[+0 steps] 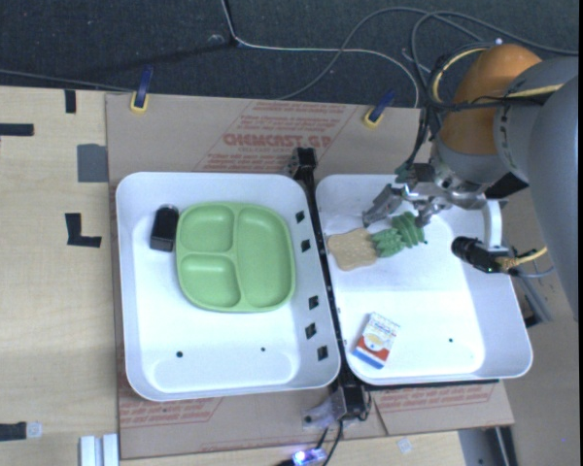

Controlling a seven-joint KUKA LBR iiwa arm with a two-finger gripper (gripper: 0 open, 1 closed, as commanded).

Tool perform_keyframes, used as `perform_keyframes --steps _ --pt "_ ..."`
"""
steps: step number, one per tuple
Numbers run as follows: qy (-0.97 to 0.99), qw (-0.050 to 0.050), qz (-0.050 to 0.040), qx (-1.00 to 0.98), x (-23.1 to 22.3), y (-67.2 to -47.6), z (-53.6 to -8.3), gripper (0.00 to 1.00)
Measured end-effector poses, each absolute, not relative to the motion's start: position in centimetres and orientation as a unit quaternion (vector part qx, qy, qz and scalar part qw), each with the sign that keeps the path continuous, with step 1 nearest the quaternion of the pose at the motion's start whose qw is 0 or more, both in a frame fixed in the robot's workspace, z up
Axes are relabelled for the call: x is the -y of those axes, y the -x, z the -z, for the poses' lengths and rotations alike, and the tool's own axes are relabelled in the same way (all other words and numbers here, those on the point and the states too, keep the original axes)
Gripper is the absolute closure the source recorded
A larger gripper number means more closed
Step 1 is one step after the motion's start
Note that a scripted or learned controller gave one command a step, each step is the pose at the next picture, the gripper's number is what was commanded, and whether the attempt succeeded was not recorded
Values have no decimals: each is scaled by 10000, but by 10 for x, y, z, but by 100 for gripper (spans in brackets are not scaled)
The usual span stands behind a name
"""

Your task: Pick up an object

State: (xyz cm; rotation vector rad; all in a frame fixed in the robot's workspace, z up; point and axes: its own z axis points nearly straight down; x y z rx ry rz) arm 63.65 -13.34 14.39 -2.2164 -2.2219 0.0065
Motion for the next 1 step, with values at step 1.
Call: perform_keyframes --steps 1 --pt "7061 -37 -7 7081 134 -638 -94 0"
